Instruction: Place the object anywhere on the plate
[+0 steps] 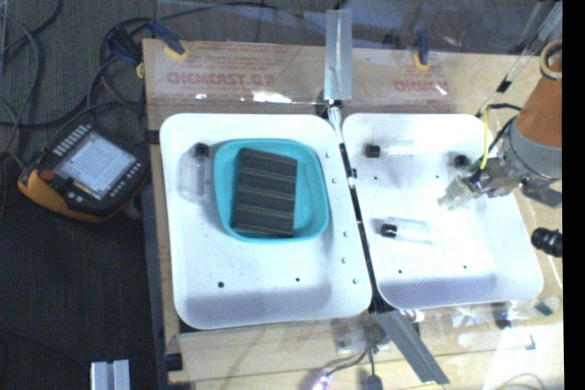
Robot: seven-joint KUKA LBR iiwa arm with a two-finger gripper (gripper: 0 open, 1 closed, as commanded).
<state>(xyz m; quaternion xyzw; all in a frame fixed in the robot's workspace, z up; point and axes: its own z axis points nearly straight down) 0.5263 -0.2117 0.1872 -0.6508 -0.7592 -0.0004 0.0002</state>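
Where two bins (265, 288) sit — one plate (315, 196), three vials (405, 231).

The arm (546, 119) is grey with an orange band above its wrist; a yellow cable (491, 125) runs alongside it.

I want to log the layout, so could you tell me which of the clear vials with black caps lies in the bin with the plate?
The vial beside the turquoise plate, at its left edge in the left bin. The others lie in the right bin.

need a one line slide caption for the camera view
Dark ridged block on teal plate in left bin; gripper over right bin.
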